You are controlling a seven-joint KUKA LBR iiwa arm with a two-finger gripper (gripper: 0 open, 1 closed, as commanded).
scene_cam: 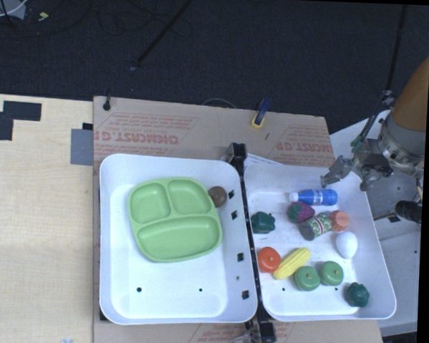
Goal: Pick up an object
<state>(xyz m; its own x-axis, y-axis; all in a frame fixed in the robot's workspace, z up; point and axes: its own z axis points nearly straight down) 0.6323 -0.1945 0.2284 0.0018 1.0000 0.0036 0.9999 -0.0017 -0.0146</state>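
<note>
Gripper (352,170) of yours hangs over the right bin's (381,283) far edge with fingers spread and nothing between them, just above the blue bottle (315,197), which lies lengthwise left-to-right, white cap pointing left.

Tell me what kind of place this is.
Likely a robot lab test bench: an arm reaches over two white bins, one holding toy food such as a corn cob, on cardboard, with cables behind.

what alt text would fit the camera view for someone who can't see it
A robot arm's gripper hovers over the far edge of the right bin, which holds small toy foods and a blue bottle. The left bin holds a green divided plate.
</note>
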